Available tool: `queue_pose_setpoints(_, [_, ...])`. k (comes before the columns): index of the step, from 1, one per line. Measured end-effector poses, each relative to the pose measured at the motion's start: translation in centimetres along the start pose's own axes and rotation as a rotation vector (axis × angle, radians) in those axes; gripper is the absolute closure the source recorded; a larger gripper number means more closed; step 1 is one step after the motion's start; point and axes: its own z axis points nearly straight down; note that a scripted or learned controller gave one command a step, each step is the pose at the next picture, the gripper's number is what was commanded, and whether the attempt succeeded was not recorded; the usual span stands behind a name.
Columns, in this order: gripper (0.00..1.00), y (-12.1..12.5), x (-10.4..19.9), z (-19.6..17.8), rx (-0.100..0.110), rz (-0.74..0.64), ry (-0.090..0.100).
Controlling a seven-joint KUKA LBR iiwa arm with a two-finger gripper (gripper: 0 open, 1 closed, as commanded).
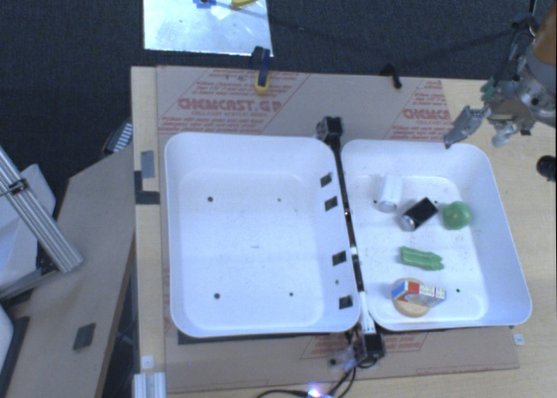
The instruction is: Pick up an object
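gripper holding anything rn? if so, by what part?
Nothing held. The gripper hangs over the far rim of the right bin, with nothing between its fingers; the objects lie in that bin.

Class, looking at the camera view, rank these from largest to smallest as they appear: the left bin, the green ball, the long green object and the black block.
1. Left bin, by far the largest.
2. Long green object and black block: they look much alike, so I won't rank them.
3. Green ball, slightly smaller.

The right bin (500, 213) holds five objects (421, 258); the left bin (187, 239) lies beside it.
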Motion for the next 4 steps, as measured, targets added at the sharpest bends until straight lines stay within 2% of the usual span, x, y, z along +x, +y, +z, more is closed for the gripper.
queue_pose_setpoints(1, [1.00, 0.1, 0.0, -1.2, -0.004, -0.004, -0.001])
queue_pose_setpoints(2, [1.00, 1.7, 3.0, -10.8, -0.012, -0.005, -0.002])
queue_pose_setpoints(4, [1.00, 2.0, 3.2, -12.7, -0.001, -0.002, -0.001])
